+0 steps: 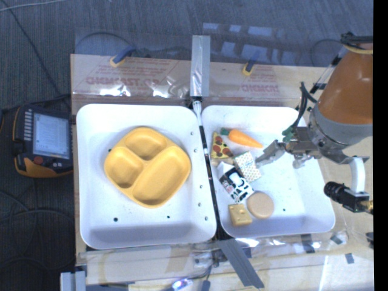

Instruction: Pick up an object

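My gripper (284, 156) hangs over the middle of the right bin (315, 220), open, with nothing between its fingers. Left of it lie several small objects. An orange carrot (244, 139) is at the back, with a pizza-slice toy (219, 146) beside it. A white checkered packet (247, 165) sits just left of the nearer fingertip (268, 154). Below the packet is a black-and-white item (235, 183). A round tan cookie (261, 205) and a yellow cheese cube (240, 215) rest near the front wall.
The left bin (91, 223) holds a yellow divided plate (147, 165). A ridge (205, 162) separates the two bins. The arm's orange band (348, 83) looms over the right bin's far right side. A handheld pendant (42, 141) lies left of the bench.
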You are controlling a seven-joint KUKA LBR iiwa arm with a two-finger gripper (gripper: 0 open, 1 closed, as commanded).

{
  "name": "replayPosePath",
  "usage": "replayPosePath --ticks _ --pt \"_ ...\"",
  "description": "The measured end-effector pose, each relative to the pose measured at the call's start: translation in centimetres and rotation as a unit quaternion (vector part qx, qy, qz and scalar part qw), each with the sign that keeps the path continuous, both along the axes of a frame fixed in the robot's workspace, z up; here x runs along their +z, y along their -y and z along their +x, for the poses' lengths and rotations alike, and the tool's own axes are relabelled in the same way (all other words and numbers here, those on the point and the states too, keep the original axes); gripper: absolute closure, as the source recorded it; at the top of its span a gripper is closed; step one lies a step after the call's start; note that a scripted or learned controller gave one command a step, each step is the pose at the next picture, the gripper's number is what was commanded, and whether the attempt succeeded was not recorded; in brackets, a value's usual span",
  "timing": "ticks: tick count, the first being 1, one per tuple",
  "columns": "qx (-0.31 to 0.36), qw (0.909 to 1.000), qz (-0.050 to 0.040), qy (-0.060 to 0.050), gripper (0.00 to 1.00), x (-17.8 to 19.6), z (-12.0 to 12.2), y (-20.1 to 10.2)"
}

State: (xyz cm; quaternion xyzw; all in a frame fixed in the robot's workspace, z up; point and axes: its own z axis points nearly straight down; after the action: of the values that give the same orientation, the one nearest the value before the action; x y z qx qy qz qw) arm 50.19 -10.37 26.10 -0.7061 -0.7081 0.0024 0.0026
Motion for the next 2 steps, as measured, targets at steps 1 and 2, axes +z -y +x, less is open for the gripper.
replayPosePath --ticks 1,2 --pt "-0.001 1.0000 -0.0003 -0.001 0.00 -5.0 6.3 -1.0" --pt "-0.021 0.9998 0.0002 -0.001 0.00 -11.4 15.4 2.0"
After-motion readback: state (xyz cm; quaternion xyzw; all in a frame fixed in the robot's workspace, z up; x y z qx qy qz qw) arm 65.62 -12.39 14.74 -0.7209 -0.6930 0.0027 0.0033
